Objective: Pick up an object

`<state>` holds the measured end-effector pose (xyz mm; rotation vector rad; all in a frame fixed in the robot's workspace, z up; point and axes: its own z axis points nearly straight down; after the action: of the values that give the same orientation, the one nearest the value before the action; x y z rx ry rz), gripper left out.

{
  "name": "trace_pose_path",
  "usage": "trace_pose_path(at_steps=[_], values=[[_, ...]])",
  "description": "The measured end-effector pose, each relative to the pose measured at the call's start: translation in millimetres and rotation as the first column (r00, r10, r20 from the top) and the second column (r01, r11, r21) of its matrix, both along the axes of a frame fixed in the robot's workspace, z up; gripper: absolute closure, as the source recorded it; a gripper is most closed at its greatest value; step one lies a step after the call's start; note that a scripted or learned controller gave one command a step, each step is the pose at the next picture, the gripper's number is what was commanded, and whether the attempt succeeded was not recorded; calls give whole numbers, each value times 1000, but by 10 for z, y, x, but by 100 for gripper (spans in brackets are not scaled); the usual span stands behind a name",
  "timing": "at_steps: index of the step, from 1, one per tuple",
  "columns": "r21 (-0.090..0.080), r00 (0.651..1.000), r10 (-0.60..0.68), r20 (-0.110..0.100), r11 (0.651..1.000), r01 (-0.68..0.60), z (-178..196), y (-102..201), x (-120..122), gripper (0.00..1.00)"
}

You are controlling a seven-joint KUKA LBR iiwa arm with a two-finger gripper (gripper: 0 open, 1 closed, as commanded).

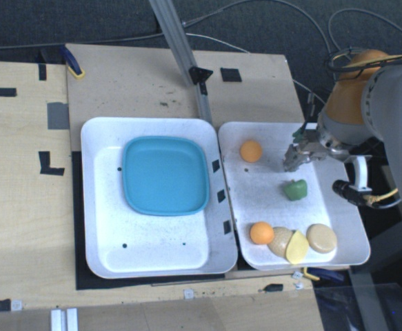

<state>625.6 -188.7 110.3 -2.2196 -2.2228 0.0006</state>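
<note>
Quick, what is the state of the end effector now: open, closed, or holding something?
End effector: cannot be told; it is above the right bin, near the green object, with nothing seen in it.

Arm (pixel 387 109) cut by right edge — gripper (pixel 294 158) fingertips too small to judge.

Smooth glossy blue plastic plate (pixel 165 174), speckled white plastic bins (pixel 104 205), matt scuffed wooden bench (pixel 21 205)
</note>
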Motion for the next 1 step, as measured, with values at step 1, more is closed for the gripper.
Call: trace_pose_path(at_steps=[1], values=[[-1, 1000, -1, 4, 1000, 1, 430, 36, -18, 100]])
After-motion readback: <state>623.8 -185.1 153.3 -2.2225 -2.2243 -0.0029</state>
